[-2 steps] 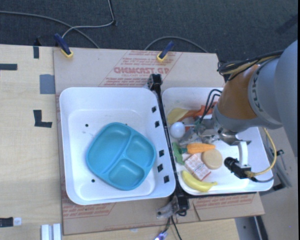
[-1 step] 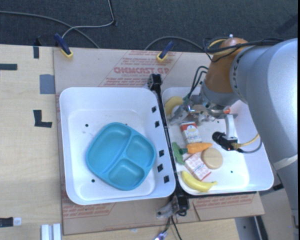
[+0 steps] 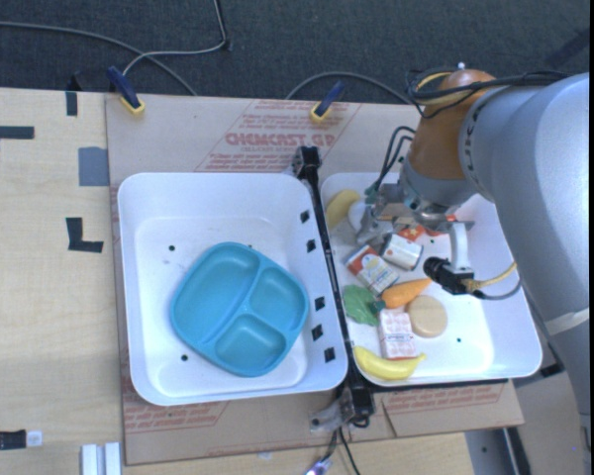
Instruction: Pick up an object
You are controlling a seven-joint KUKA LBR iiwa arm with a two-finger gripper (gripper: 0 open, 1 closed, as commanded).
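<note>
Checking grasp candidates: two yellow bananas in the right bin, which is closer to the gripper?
The upper banana, by the divider, just left of the gripper. The other banana lies at the bin's bottom edge.

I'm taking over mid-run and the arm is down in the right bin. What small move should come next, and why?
Probably a short straight lift to check the grasp. The gripper sits low in the right bin among the packed toy food, beside the small white carton and orange carrot. The view doesn't settle whether anything is held.

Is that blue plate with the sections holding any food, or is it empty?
Empty. The blue plate lies flat in the left bin, its three sections bare.
</note>
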